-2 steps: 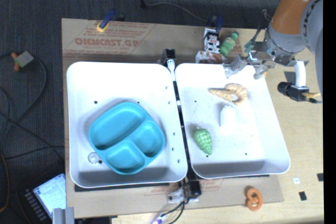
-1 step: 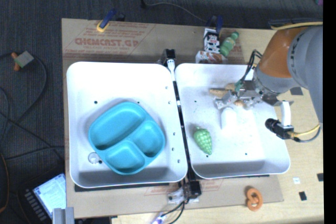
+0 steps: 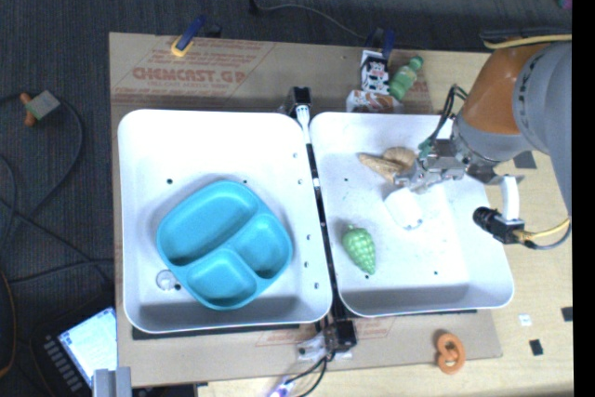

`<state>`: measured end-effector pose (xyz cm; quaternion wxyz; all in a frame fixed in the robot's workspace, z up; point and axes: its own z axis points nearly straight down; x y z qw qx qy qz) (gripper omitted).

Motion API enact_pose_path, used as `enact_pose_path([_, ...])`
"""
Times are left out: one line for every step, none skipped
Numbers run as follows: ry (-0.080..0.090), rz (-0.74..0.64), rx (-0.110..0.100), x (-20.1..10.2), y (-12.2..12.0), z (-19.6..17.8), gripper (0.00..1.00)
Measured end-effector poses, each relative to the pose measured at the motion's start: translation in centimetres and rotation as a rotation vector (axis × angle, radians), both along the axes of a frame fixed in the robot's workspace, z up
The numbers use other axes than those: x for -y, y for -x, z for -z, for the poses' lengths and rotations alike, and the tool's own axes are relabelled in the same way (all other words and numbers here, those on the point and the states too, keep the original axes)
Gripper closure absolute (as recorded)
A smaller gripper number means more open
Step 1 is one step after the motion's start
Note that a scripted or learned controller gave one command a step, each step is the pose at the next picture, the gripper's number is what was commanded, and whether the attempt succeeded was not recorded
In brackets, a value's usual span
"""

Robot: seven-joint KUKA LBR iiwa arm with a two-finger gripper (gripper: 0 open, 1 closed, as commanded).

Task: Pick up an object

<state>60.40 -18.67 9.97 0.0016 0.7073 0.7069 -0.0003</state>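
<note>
A small white object (image 3: 406, 207) is seen on the floor of the right bin (image 3: 483, 293), directly under the end effector (image 3: 429, 174), and it is judged the likeliest target. Against the white floor its outline is poorly defined, so its shape cannot be read with confidence; it is judged to be light, smooth and possibly slippery, and a grip across its narrower width, low on its sides, is judged safest. Whether the end effector is wide or narrow cannot be told, and nothing is seen held by it. Just beside it, toward the bin's far wall, a tan shell-like piece (image 3: 388, 161) is found; it is judged stiff, light and somewhat brittle, best taken across its middle rather than by its pointed end. Nearer the front, close to the divider, a green knobbly object (image 3: 360, 249) is seen lying apart from the others; its bumpy surface is judged to offer good friction. In the left bin (image 3: 139, 144) a blue divided tray (image 3: 223, 242) is placed, too broad for an easy pinch except at its rim. Both bins are carried by the counter (image 3: 539, 330).
</note>
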Motion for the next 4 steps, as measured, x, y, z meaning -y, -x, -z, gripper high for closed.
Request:
enact_pose_path([-0.001, -0.003, 0.000, -1.9, -6.5, -3.4, 1.00])
enact_pose_path([0.001, -0.003, -0.001, -1.9, -6.5, -4.3, 1.00])
enact_pose_path([0.001, -0.003, -0.001, -1.9, -6.5, -4.3, 0.00])
enact_pose_path([-0.001, -0.001, 0.003, -3.0, -1.0, 1.2, 0.00])
